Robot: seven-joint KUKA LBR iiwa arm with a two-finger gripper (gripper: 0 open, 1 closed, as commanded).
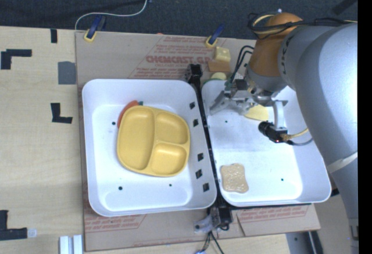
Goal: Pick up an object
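My gripper (228, 99) is low over the far left part of the right bin (302, 189), close to the divider between the bins. A pale yellow flat object (256, 111) lies just to its right, partly hidden under the wrist. A tan, bread-like slab (234, 178) rests near the bin's front left corner, well apart from the gripper. In the left bin (99, 189) sits a yellow divided plate (153, 141), with a red-orange item (128, 108) poking out from under its far left rim.
A yellow block (220, 58) and a pale round object (218, 77) sit on the cardboard just beyond the right bin's far edge. A black cable plug (273, 131) hangs from the wrist over the bin. The grey arm (331, 90) covers the right side.
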